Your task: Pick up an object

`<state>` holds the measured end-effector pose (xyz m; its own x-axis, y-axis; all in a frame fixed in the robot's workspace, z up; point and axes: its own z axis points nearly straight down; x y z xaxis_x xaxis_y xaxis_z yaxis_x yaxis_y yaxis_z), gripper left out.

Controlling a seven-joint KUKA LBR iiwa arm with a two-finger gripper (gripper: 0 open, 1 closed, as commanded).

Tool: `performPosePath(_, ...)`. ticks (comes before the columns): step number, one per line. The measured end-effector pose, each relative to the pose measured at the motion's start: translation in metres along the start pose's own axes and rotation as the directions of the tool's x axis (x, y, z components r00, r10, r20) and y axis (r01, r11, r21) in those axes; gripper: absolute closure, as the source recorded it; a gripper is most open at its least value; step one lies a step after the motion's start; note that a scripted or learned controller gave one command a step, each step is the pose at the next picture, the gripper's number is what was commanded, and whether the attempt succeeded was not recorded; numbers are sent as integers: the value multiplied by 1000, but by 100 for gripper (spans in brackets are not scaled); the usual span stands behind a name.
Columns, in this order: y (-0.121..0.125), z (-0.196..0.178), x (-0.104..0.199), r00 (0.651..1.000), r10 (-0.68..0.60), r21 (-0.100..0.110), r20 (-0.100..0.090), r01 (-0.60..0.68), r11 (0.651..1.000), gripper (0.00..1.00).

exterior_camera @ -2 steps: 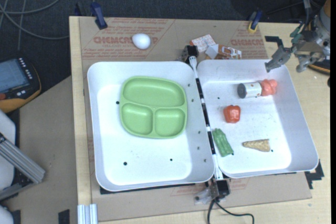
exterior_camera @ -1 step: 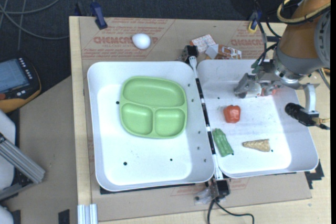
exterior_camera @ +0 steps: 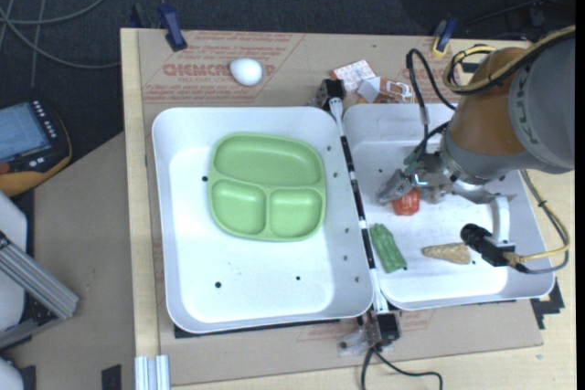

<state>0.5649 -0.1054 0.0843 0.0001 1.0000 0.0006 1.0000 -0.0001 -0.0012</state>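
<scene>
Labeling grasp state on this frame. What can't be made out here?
Camera view:
- Gripper: crowded under the arm and too small; whether it holds the red object can't be told.
- Red object: partly covered by the gripper, shape unclear.
- Right bin: far side hidden by the arm.
- Packets: print too small.

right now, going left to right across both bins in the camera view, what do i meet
green divided plate -> green packet -> small red object -> tan cone
</scene>
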Motion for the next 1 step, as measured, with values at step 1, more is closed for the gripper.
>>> performPosePath(1, 1, -11, 0, 1000, 1, -4, 1, -1, 1000, 100)
